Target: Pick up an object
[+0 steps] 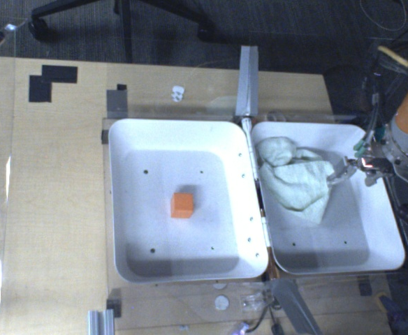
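My tool (342, 172) is low over the right shallow white bin (379, 257), near its right wall, tip at the right edge of the crumpled white cloth (295, 176). Can't tell its opening or whether it grips the cloth. Cloth sits toward the bin's far-left corner. Small orange cube (182, 205) sits mid left white bin (127, 257), untouched.

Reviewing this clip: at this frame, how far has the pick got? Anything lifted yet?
Done: the arm has reached into the right bin, and the hand sits at the right edge of the crumpled white cloth. In hand: an approach to the cloth, which lies flat on the bin floor; whether the hand grips it is unclear. Left: closing, lifting. The orange cube sits untouched in the left bin.
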You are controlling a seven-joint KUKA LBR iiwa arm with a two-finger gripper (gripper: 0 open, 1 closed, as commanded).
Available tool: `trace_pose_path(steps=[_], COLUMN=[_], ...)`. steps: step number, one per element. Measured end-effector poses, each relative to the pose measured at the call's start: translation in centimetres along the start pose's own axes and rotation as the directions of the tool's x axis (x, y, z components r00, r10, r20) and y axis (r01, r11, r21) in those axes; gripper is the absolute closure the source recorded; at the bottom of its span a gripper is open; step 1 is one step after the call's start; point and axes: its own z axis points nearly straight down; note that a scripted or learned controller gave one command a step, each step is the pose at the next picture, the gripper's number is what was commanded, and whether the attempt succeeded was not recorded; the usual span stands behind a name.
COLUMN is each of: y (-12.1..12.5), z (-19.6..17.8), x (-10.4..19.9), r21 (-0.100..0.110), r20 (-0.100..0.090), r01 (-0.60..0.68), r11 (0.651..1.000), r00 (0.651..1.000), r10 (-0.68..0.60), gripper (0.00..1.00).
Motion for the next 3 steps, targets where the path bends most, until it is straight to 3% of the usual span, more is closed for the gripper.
trace_pose_path(steps=[1, 2, 3], y=[0.6, 0.7, 4.1], z=[12.5, 11.4, 2.3], x=[3.9, 4.0, 8.3], r21=[-0.004, -0.007, -0.002], r20=[0.000, 0.000, 0.000], r01=[0.028, 0.029, -0.030], r11=[1.000, 1.000, 1.000], r00=[1.000, 1.000, 1.000], r10=[-0.027, -0.029, 0.030], gripper=[0.00, 1.00, 1.00])
